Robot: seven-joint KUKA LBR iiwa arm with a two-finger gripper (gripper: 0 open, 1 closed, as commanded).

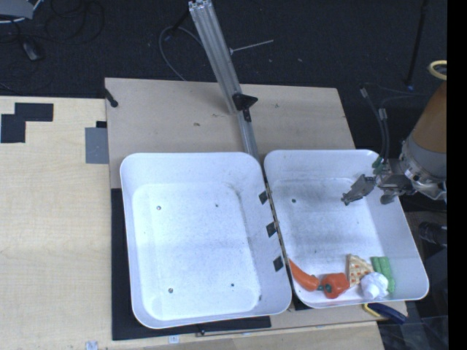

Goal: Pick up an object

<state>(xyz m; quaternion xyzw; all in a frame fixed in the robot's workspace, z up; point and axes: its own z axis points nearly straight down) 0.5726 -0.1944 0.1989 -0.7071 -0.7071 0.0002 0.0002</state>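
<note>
The jaws (363,189) are being held apart with nothing between them above the right bin (321,166), while the small toys (350,275) are lying at that bin's near edge.

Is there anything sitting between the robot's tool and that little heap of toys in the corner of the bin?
No: in the camera view, just bare white floor of the right bin separates the tool from the toy heap.
</note>
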